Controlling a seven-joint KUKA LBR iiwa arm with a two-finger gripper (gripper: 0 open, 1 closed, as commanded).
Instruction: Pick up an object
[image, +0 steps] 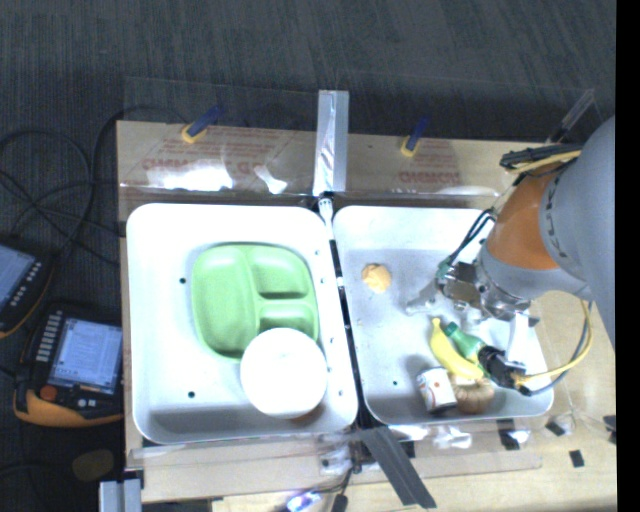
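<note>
The arm comes in from the right and hangs low over the right bin, wrist tipped down toward the near corner where the objects crowd together. That looks like the reason for the pose: the pile is there, so the hand is there. It sits just above the banana, with a small green piece right beside it, but whether the hand is open or closed I cannot tell; the wrist body hides that part. Nothing is visibly gripped.

Candidates for the pick: the banana lying at a slant, a small white cup with a red mark just beside its lower end, a brownish lump touching the yellow, and a small tan ball sitting well apart near the divider. My read is that the banana is the target.

Over in the left bin, a green divided tray lies flat with a white round lid or bowl overlapping its near corner.

The bench is pale wood with clear sheeting clipped along the back, dark carpet all round, and a handheld pendant with a screen on the floor at left.
</note>
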